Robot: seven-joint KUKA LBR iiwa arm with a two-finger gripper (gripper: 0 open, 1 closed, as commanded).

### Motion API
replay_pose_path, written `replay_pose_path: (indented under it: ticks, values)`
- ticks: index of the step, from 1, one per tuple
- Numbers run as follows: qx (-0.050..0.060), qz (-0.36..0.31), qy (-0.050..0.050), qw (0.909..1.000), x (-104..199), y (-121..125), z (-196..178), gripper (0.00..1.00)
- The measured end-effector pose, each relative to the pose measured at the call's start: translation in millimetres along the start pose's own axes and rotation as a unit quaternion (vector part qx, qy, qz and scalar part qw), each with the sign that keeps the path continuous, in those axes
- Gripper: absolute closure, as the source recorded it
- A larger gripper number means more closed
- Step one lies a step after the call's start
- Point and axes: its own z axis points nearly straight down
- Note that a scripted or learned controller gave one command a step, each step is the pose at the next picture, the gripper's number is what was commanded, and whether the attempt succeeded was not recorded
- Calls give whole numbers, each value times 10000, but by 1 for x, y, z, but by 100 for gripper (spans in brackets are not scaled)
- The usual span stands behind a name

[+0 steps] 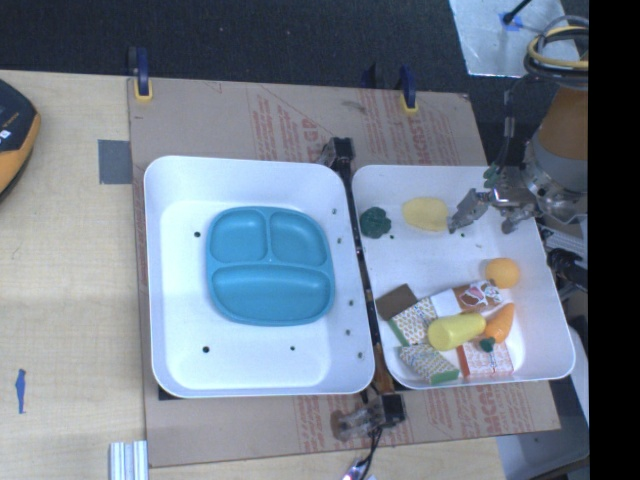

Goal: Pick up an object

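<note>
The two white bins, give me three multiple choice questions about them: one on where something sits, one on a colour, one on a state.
1. Where does the blue divided plate lie?
A. in the left bin
B. in the right bin
C. on the cardboard outside both bins

2. What colour is the small round lump near the right bin's left wall?
A. red
B. dark green
C. white

3. How do the gripper jaws stand?
A. shut on the pale yellow piece
B. shut on nothing
C. open

Answers: 1 A, the plate rests in the left bin. 2 B, the lump is dark green. 3 C, the jaws are spread with bare bin floor between them, beside the pale yellow piece.
</note>
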Motion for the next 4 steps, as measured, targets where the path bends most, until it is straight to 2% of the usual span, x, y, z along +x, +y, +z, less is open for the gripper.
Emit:
replay_pose_path:
  ticks: [1,2,3,4]
  values:
    - [-25,-16,27,10000,-36,-100,84,0]
    - [-21,-53,23,10000,80,-72,89,0]
    - [-54,-20,8,10000,66,9,89,0]
    - [-35,-24,12,10000,78,60,88,0]
